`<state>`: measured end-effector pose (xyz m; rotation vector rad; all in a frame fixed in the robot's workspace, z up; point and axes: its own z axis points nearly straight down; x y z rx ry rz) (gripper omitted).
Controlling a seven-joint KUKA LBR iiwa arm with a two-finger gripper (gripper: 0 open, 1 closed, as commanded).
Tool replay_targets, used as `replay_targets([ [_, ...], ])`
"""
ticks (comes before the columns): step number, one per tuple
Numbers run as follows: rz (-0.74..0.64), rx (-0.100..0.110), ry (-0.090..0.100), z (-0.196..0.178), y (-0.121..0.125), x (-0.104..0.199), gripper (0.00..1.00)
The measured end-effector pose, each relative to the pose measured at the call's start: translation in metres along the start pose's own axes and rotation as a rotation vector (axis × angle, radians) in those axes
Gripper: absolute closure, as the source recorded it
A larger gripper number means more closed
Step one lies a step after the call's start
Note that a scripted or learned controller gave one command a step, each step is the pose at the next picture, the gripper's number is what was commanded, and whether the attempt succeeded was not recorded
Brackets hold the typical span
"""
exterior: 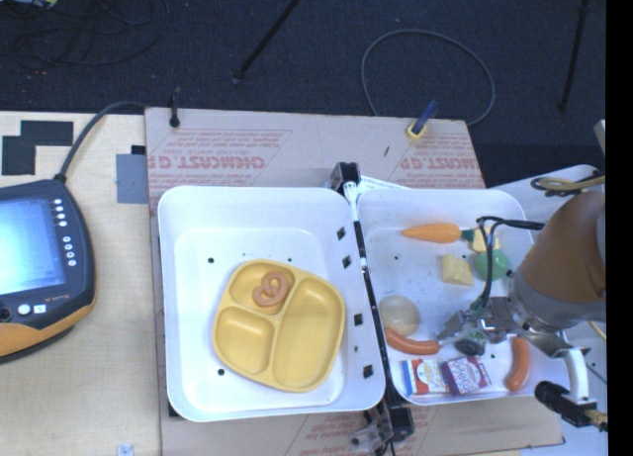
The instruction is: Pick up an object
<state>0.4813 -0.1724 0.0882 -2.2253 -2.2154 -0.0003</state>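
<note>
The gripper (473,329) hangs low in the right bin (447,205), just above the hot dog (411,344), jaws' spread impossible to tell.

Gripper (473,328) low over right bin (396,209)

The light is bright and even on the white bins (259,209) (they almost glow). Shadows are soft. The whole picture looks a little fuzzy.
</note>
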Motion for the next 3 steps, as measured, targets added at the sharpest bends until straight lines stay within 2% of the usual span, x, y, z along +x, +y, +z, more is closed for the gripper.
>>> replay_targets([
  [1,0.004,0.006,0.006,-0.008,0.001,-0.001,1.0],
  [2,-0.01,0.004,0.002,-0.02,0.042,0.049,1.0],
  [3,-0.015,-0.004,0.003,-0.101,0.093,0.142,1.0],
])
